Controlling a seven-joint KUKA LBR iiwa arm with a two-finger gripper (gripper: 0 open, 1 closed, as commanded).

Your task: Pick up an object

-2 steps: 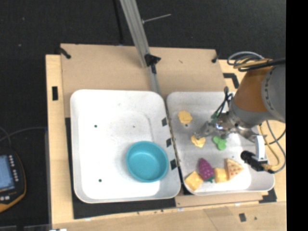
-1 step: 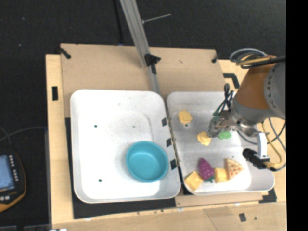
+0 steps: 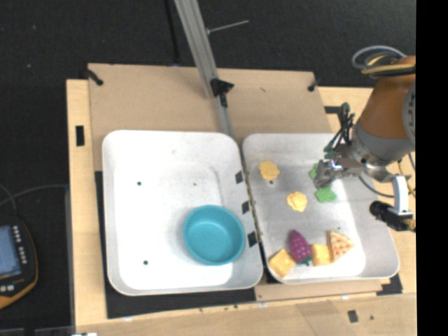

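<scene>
My gripper [image 3: 323, 179] hangs low over the upper right part of the right bin [image 3: 364, 254], just above a small green piece [image 3: 325, 195] that it touches or nearly touches. To its left lie a yellow piece [image 3: 269, 170] and another yellow piece [image 3: 297, 201]. Along the bin's front edge sit a yellow block [image 3: 281, 262], a purple grape bunch [image 3: 299, 246], a small yellow piece [image 3: 320, 255] and an orange pizza slice [image 3: 340, 244].
The left bin [image 3: 140, 166] holds a blue bowl [image 3: 213, 234] near its front right corner. A grey metal pole [image 3: 199, 47] slants up from between the bins. The arm's orange band [image 3: 385, 110] stands over the right bin's far right edge.
</scene>
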